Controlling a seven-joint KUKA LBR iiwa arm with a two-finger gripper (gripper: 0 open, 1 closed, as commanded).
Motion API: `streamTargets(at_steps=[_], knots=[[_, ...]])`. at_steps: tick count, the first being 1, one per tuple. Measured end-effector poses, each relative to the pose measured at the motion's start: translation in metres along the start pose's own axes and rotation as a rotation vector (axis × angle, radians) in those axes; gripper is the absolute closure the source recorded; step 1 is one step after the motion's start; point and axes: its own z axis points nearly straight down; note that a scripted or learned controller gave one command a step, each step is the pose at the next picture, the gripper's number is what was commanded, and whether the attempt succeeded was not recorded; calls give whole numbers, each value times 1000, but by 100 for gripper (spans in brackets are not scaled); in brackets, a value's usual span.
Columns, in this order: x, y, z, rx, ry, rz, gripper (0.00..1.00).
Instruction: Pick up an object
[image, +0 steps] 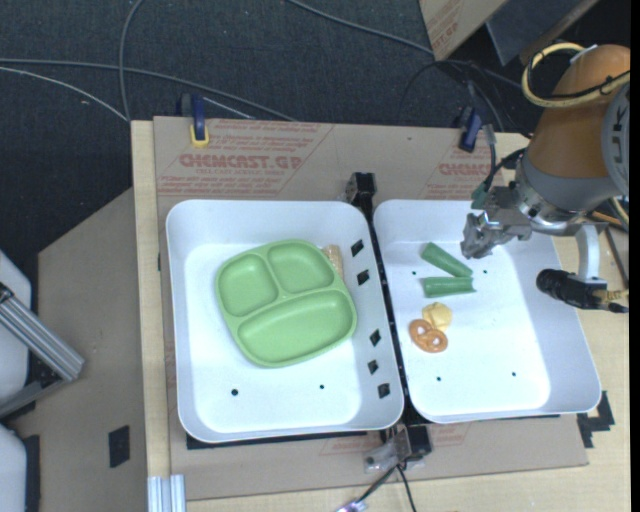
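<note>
We see the jaws (480, 243) hovering at two o'clock of the green pieces (446, 272); whether they are parted we cannot tell. Descending there, they could miss or nudge one toward the pretzel (430, 338).

Arm (585, 110) cut off by right and top edges; upper links out of frame. Hand (478, 245) small and dark against the right bin (530, 390), finger state can't be read. Hand overlaps the upper end of one green piece (446, 262); whether they touch is unclear. Tan item (333, 262) mostly hidden behind the green divided plate (287, 301), type unreadable. Pretzel-like snack (430, 338) and yellowish piece (437, 316) too small to identify surely. Cardboard box (470, 20) clipped at top edge. Metal rail (30, 330) cut by left edge. Table (100, 300) front runs off the bottom.
</note>
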Motion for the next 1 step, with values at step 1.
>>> streamTargets(at_steps=[1], knots=[[63,-2,-5,6,4,-5,100]])
